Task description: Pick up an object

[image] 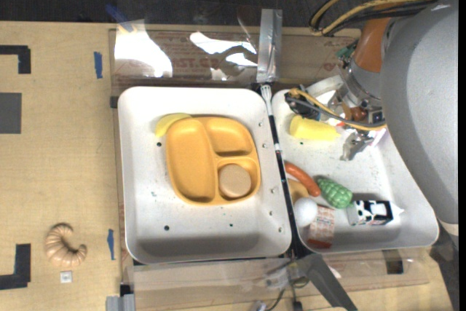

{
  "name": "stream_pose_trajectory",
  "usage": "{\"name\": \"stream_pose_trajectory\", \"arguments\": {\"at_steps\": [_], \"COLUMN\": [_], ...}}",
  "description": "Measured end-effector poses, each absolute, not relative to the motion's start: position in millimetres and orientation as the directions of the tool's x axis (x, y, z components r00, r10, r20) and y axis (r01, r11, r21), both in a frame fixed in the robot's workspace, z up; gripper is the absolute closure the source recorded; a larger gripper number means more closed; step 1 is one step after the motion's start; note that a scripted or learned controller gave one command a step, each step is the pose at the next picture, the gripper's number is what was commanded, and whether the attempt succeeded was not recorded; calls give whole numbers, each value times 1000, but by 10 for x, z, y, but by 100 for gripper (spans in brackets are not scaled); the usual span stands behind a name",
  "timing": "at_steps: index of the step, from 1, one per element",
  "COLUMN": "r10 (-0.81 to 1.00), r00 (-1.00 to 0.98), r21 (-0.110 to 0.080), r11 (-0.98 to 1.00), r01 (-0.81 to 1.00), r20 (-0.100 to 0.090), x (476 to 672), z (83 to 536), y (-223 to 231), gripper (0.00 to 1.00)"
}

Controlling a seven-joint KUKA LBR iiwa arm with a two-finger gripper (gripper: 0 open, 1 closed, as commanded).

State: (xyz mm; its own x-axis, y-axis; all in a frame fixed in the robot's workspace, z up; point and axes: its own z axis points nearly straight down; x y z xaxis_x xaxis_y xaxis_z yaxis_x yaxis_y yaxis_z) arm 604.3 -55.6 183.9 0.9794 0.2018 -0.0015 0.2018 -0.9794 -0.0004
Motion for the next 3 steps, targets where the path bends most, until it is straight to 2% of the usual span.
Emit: {"name": "stream_pose_trajectory", "arguments": {"at_steps": [1, 2, 3], "r10": [196, 200, 203], "r00": [981, 980, 979], "r21": [-4, -2, -1], "r11": [-981, -980, -979], "r01": [196, 200, 203], "r20": [-11, 2, 5], "x": [5783, 5725, 5631], "z": [1015, 870, 1873], "y": [-941, -909, -764], "gripper": [0, 0, 0]}}
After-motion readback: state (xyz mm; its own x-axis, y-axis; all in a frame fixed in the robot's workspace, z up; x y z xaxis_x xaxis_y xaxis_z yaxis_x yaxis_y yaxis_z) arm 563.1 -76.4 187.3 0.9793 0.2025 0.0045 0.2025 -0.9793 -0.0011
